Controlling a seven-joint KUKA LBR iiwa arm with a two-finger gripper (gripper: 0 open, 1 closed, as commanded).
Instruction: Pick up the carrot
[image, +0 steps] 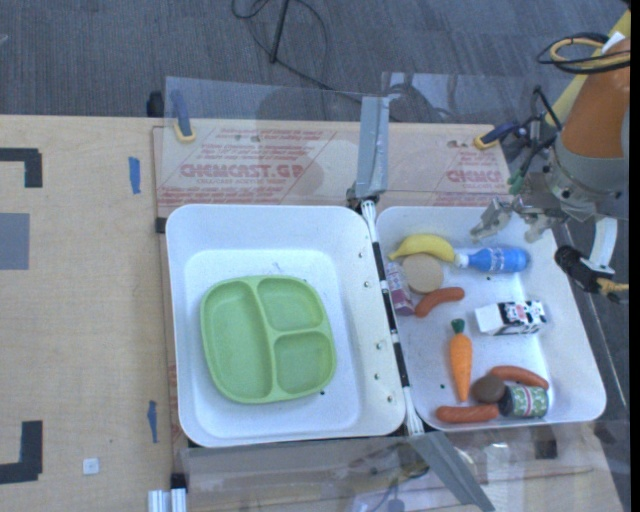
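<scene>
Camera view: orange carrot, green-tipped, lies lengthwise in the right bin between milk carton and sausages; gripper opening cannot be told.

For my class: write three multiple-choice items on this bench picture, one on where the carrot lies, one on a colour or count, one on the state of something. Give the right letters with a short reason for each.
1. Where does the carrot lie?
A. on the green plate
B. in the right bin, near its middle
C. on the bench outside the bins

2. How many compartments has the green plate?
A. two
B. three
C. five

3. How does the blue bottle stand?
A. upright
B. on its side
C. held between the fingers

Answers:
1 B: the carrot rests on the floor of the right bin, green top pointing away from the camera, below a sausage.
2 B: the plate in the left bin shows one long section and two smaller ones.
3 B: the bottle lies flat beside the banana, with the gripper above it and apart.
</scene>
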